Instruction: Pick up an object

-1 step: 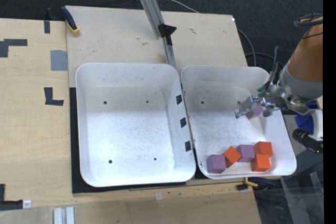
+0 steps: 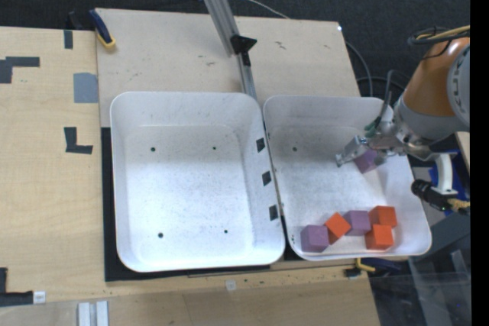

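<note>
camera view | gripper (image 2: 361, 155) closed on purple block (image 2: 368, 160) | above right bin (image 2: 306, 126)

I see two white bins, the left bin (image 2: 187, 179) and the right bin (image 2: 321, 164), both peppered with fine dark specks. In the right one lie purple blocks (image 2: 314, 237) and orange blocks (image 2: 380, 237); another purple block (image 2: 367, 160) sits by the grey gripper (image 2: 353, 154). The arm (image 2: 435, 91) shows grey with an orange band. The counter (image 2: 46, 164) is pale wood with dark tape marks, and a yellow-and-blue clamp (image 2: 102, 29) rests on it.
</note>
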Motion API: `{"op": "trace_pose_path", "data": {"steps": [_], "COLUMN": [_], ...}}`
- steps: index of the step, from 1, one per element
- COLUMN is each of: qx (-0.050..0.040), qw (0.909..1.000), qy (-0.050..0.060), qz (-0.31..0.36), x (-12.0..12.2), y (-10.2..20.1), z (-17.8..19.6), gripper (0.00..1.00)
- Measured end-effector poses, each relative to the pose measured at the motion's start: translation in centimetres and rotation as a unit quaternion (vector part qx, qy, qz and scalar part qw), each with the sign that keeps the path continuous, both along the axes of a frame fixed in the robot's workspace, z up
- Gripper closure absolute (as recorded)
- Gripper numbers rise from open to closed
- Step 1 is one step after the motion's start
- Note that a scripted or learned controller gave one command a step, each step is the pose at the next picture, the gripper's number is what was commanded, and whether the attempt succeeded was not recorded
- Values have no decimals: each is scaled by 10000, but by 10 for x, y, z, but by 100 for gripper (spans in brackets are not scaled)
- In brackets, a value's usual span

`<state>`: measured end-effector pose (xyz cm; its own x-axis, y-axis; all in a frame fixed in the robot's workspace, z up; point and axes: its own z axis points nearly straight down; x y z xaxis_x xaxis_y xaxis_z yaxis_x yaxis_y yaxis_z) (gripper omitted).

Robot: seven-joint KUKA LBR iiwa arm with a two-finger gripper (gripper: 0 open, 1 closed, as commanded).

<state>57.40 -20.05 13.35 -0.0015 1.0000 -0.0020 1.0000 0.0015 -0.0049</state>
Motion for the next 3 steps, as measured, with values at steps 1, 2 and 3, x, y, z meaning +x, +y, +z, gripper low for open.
{"op": "trace_pose_path", "data": {"steps": [1,2,3], "qx": [-38,18,18], "qw": [9999,10000,10000], "qy": [-130,-50,14], "qz": [6,41,-5], "x": [28,58,107], "y": [-8,71,23], "z": [-18,-23,-43], "gripper": [0,0,0]}}
